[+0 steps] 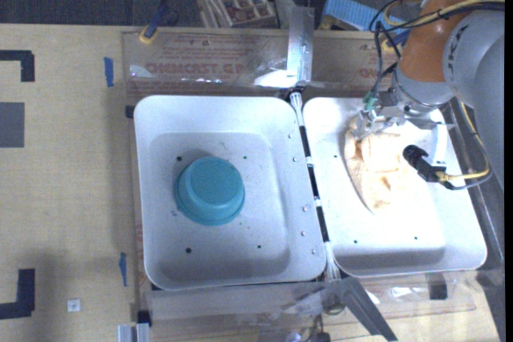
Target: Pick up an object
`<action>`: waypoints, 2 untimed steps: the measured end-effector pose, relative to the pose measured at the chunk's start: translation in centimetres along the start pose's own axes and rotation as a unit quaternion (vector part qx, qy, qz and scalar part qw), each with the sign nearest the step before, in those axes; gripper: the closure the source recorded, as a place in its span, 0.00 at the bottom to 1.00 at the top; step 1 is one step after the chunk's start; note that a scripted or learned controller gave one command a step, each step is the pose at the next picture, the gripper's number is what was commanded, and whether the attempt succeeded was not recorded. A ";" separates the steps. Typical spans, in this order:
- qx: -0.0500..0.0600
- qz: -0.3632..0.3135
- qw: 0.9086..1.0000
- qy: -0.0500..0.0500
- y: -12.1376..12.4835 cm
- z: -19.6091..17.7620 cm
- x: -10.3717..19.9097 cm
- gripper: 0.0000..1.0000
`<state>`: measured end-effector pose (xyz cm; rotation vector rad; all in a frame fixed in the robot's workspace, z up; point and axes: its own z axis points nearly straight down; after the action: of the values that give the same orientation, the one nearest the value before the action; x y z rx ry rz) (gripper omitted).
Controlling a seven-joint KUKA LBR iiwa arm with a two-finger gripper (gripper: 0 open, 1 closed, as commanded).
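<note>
From my remote seat I count two shallow white plastic bins side by side on the bench: the left bin [152, 132] and the right bin [417, 240], their inner rims meeting at a central seam.

One grey KUKA arm with an orange band above its wrist [461, 44] reaches in from the right and bends down over the back of the right bin. Its two-finger gripper [370, 124] sits low among the material there, and I cannot tell how its jaws stand, since the wrist and cabling hide them.

In the right bin lies one pale cream-and-tan crumpled object [377, 168], soft-looking and irregular, stretching from just below the gripper toward the bin's middle; whether the gripper touches it is unclear to me.

The left bin holds one round teal plastic bowl [210, 190], upside down near the centre of the floor, well apart from the arm.

Behind the bins stands a clear sheet [200, 68] with faded red lettering I cannot read.
</note>
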<state>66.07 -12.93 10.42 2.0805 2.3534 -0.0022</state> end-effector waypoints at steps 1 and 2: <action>-0.002 -0.101 0.995 0.000 1.3 -8.0 4.7 1.00; 0.000 -0.172 0.985 0.000 -0.1 -10.4 5.5 1.00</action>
<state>65.27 -7.46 20.82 1.6446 2.6771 -0.0010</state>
